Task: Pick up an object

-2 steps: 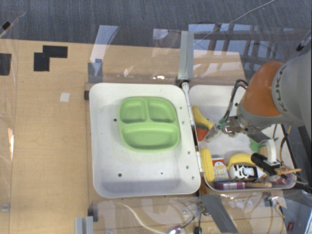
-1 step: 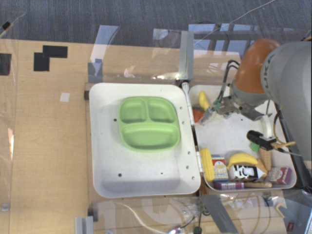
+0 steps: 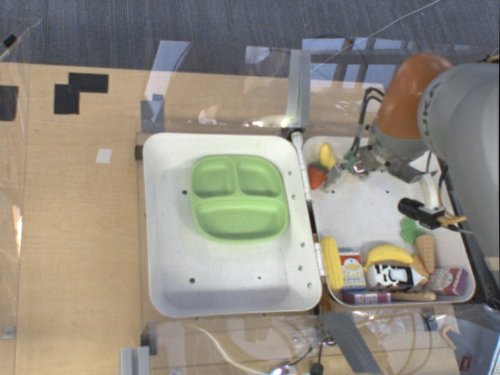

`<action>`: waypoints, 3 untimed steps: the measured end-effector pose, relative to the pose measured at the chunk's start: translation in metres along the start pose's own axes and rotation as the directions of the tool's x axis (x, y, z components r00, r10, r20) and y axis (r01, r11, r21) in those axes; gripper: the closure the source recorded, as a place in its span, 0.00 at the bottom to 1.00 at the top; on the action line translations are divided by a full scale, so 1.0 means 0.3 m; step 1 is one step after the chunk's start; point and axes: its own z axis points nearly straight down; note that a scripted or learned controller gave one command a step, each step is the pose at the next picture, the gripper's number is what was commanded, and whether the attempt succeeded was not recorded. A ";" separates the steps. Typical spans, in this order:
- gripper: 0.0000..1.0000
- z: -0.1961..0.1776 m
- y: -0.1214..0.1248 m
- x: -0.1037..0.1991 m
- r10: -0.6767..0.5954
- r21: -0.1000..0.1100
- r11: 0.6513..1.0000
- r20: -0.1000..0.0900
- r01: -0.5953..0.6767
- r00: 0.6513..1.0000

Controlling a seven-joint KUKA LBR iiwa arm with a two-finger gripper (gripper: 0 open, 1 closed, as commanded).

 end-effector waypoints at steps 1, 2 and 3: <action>1.00 -0.048 0.013 0.003 -0.008 -0.010 1.000 0.003 0.008 1.000; 0.00 -0.050 0.010 -0.007 -0.005 -0.010 1.000 0.008 0.005 1.000; 0.00 -0.327 0.108 0.073 -0.211 0.001 0.978 -0.002 0.211 0.978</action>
